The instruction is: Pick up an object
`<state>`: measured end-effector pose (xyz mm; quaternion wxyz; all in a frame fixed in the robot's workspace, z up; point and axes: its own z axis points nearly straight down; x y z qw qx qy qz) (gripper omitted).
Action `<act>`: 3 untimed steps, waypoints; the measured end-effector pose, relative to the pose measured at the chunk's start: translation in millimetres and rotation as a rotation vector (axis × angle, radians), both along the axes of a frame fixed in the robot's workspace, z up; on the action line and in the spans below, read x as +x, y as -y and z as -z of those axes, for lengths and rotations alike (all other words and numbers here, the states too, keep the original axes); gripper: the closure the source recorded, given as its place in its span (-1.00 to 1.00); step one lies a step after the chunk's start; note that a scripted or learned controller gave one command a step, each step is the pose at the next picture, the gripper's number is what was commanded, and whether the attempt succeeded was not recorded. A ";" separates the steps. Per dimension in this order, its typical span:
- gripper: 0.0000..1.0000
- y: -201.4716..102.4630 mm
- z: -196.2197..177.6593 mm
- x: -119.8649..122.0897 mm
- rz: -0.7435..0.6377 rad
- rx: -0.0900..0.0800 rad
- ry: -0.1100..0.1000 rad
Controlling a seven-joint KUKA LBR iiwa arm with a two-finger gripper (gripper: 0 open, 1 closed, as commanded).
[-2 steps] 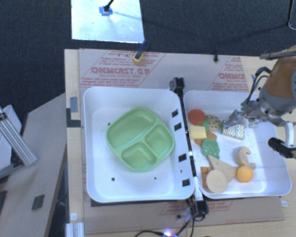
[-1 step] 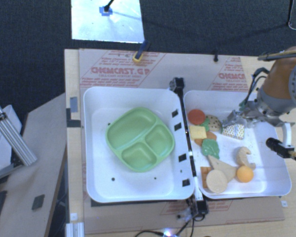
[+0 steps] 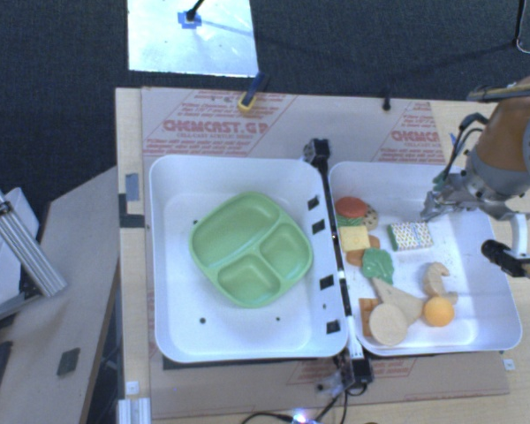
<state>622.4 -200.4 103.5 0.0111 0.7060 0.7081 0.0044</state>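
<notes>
The right white bin [image 3: 490,325] holds several toy food pieces. Among them are a small patterned block [image 3: 411,235], a red-brown round piece [image 3: 353,208], a yellow square [image 3: 354,238], a green leafy piece [image 3: 378,263], a tan paddle-shaped piece [image 3: 390,318], a beige curved piece [image 3: 435,278] and an orange ball [image 3: 438,312]. My gripper [image 3: 431,207] hangs over the bin's upper middle, just up and right of the patterned block. Nothing shows in its grasp.
The left white bin [image 3: 172,325] holds a green divided plate [image 3: 250,248]. A black clipped divider [image 3: 329,254] runs between the bins. A black fitting [image 3: 503,256] juts in over the right bin's right rim. A shiny metal sheet [image 3: 191,25] lies beyond the bench.
</notes>
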 end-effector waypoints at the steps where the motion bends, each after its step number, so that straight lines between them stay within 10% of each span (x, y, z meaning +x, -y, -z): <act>1: 1.00 -1.6 -64.6 4.4 -0.002 0.007 -0.015; 2: 1.00 -1.3 -119.3 6.1 -0.003 0.007 -0.015; 3: 1.00 -62.4 -127.0 9.5 -0.006 0.010 -0.018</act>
